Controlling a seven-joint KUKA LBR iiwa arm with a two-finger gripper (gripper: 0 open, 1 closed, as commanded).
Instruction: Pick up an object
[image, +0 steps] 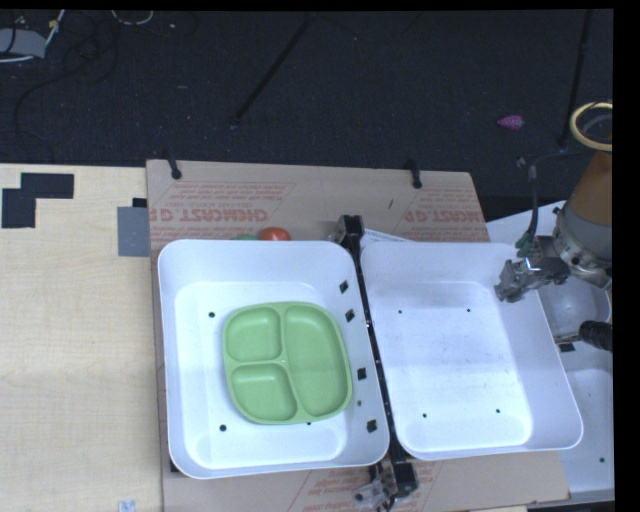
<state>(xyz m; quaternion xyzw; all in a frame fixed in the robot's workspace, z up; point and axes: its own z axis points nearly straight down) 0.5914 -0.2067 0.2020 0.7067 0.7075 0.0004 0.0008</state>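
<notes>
Green divided plate (287, 362) was seen flat in left bin (190, 300). Gripper (515, 278) was positioned over right bin (560, 400) edge; finger state undeterminable.

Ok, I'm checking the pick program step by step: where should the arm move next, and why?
Probably a sweep leftward across the right bin toward the left bin. The only pickable object in the bins is the green divided plate, lying flat in the left bin, while the gripper sits at the right bin's far right edge, well apart from it.
</notes>
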